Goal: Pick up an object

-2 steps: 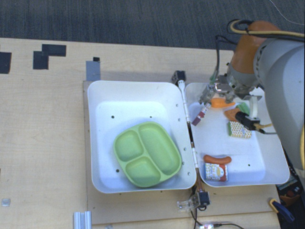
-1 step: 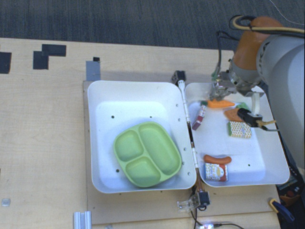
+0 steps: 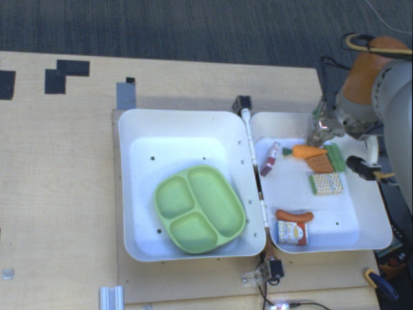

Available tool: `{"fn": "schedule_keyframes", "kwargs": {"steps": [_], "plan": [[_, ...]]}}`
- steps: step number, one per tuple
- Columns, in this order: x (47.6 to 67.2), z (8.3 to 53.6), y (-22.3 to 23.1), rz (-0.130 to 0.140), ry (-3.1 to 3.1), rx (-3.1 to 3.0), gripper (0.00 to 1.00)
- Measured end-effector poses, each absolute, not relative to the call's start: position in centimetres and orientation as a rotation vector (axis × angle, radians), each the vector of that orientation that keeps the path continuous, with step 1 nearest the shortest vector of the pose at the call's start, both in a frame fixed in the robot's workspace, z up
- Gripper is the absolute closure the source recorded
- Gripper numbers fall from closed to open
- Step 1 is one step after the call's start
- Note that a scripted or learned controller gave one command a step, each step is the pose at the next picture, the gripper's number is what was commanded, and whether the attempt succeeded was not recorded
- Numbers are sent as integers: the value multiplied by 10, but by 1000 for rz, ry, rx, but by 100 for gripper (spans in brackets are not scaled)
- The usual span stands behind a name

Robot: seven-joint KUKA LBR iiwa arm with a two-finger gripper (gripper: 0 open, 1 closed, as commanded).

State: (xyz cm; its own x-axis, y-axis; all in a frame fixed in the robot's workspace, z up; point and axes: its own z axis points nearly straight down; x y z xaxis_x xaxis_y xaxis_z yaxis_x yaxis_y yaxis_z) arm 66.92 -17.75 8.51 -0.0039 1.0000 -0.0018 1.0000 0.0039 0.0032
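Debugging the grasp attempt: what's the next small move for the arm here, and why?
Probably a short descent straight onto the toy carrot. The gripper sits at the right bin's far edge, just above the carrot's right end, with nothing visibly between its fingers. The carrot is the closest item; the green piece beside it could get in the way.

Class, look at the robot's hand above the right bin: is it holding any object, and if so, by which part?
It cannot be told. The hand sits at the right bin's far edge, just above the toy carrot, but no object shows in its grip.
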Motion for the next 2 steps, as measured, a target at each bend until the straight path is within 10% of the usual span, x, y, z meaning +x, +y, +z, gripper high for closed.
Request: {"fn": "schedule_keyframes", "kwargs": {"steps": [1,2], "plan": [[670,94,-206,3,2223,2214,100],[670,93,-202,7,2231,2216,0]]}}
